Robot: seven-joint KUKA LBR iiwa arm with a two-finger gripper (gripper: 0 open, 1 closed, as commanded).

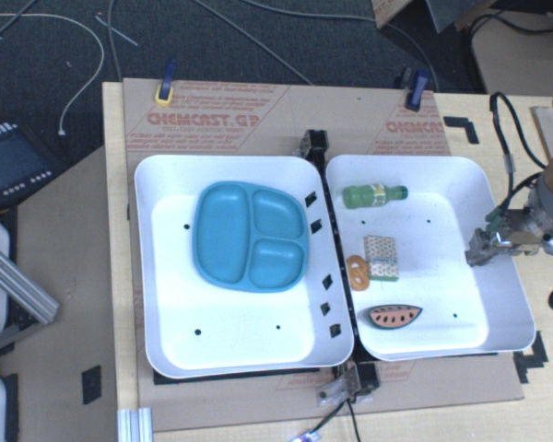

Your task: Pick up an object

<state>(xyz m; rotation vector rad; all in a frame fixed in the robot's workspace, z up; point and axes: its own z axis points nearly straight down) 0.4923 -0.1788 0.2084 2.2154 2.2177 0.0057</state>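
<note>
Nearest the camera, at the lower edge of the right bin, lies a watermelon slice toy, flat on the white floor with its red face up; just above it and toward the divider sit an orange pretzel-like piece and a small speckled grey block, the two touching or nearly so; farther back in the same bin a green bottle lies on its side, cap pointing right; all four things rest in the left half of that bin, well apart from the tool.

Left of the divider, the left bin holds a blue divided plate with three compartments, lying flat near the bin's middle.

Both bins sit side by side on a cardboard sheet that covers the bench; a yellow clamp and a blue clamp grip the sheet's far edge; loose cables trail over the dark floor beyond.

From the right, the grey arm reaches in at the right bin's right rim; the tool is over that rim with nothing visible between its fingers; whether the fingers are apart or together I cannot tell, since they are too small and blurred.
</note>
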